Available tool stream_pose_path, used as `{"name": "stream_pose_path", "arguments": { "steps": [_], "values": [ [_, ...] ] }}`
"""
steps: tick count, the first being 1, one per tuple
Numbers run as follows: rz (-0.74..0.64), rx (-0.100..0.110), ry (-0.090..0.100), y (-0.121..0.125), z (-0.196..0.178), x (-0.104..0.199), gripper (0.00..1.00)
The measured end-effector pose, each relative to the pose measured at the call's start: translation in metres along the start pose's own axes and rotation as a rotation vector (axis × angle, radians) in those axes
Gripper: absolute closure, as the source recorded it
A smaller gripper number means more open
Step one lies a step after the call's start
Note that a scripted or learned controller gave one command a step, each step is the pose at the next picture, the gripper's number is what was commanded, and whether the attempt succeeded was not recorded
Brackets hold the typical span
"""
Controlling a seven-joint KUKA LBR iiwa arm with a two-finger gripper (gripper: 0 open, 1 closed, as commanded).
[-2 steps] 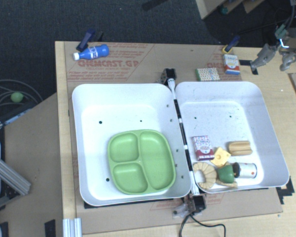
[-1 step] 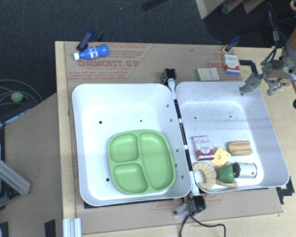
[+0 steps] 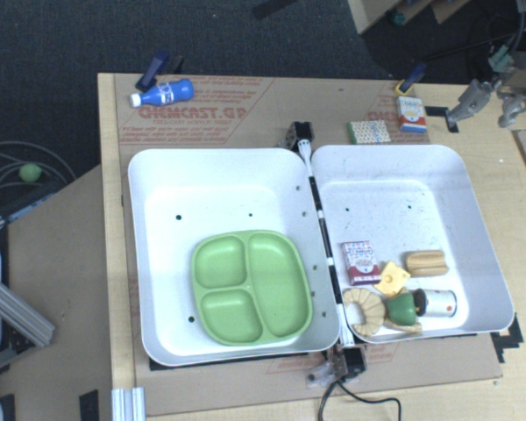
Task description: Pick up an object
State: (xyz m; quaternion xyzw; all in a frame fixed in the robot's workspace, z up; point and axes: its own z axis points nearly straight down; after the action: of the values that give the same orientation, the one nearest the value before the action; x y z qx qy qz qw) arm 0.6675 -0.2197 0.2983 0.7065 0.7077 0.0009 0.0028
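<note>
Across the bench (image 3: 219, 117), brown board printed with red lettering carries two white bins set on dark carpet. A green divided plate (image 3: 250, 286) lies in the left bin (image 3: 158, 200). At the right bin's (image 3: 403, 191) near edge cluster a small red box (image 3: 360, 262), a bun (image 3: 425, 262), a croissant (image 3: 366, 309) and a green-topped bottle (image 3: 418, 305). A blue bottle (image 3: 163, 93) lies behind the bins. The gripper (image 3: 491, 102) hangs at the far right, beyond the bins; its state cannot be judged.
</note>
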Motion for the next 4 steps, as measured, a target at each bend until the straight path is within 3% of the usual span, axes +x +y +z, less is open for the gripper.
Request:
{"name": "stream_pose_path", "arguments": {
  "steps": [1,2,3,4],
  "values": [
    [0.001,0.010,0.004,-0.003,0.148,0.004,0.00],
    [0.001,0.009,0.006,-0.102,0.214,0.010,0.00],
    [0.004,0.007,0.003,-0.190,0.178,-0.004,0.00],
    [-0.001,0.004,0.003,-0.129,0.213,0.059,0.00]
  ]
}}
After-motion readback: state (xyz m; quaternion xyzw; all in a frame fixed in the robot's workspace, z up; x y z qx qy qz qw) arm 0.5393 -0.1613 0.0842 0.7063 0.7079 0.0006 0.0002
